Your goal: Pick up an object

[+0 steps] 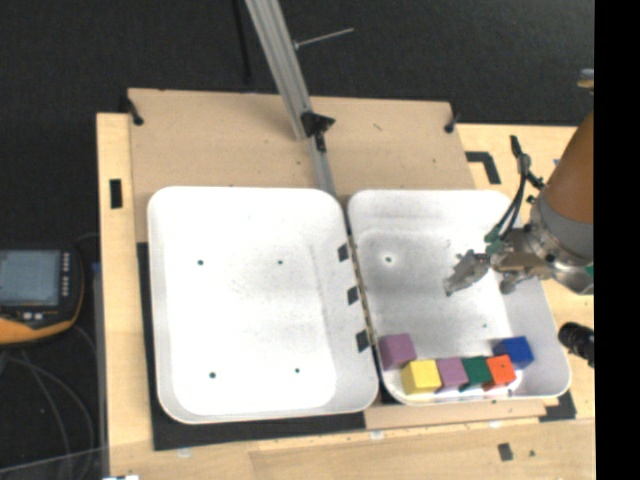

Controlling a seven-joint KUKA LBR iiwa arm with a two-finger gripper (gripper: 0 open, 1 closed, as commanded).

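Note:
Several small blocks lie along the near wall of the right bin [430, 218]: a purple block [398, 348], a yellow block [422, 376], a mauve block [452, 371], a green block [475, 371], an orange block [500, 370] and a blue block [514, 350]. My gripper [462, 273] hangs over the middle of the right bin, reaching in from the right, above and behind the row of blocks. I see nothing between its fingers.
The left bin [250, 298] sits beside the right one, with a row of black clips along the shared edge. A slanted metal rail [285, 68] runs from the top down to the bins' junction. A handheld device [35, 288] lies off the bench at left.

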